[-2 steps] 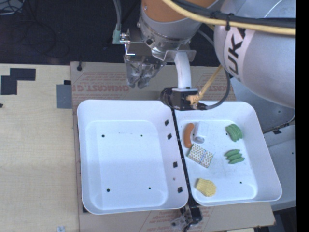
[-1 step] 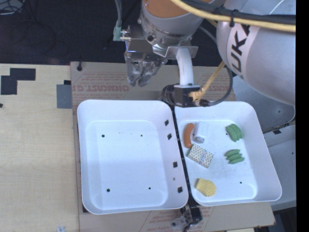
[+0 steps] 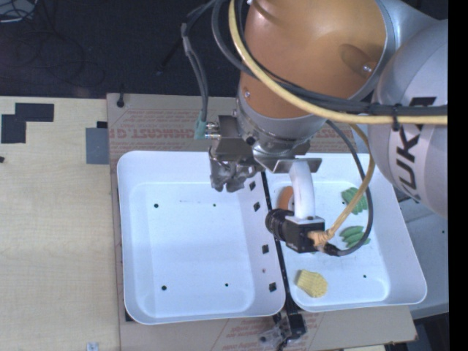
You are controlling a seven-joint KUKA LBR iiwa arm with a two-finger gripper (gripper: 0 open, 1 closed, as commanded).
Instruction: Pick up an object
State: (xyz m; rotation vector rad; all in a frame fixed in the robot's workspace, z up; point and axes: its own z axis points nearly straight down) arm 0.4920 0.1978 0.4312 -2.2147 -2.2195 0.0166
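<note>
Right, the jaws (image 3: 232, 175) hang over the bins' divider, their opening impossible to tell, while the yellow piece (image 3: 311, 283) lies well off, light, small, probably soft, best pinched across its width.

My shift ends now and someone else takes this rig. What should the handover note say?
Gripper: hangs over the top right corner of the left bin, near the divider; finger state cannot be told, nothing seen held.
Things, all in the right bin: yellow piece near the front, green pieces by the cable, orange piece partly hidden behind the arm's white part.
Done: nothing picked.
Left: move over the right bin, grasp one thing, lift.
</note>
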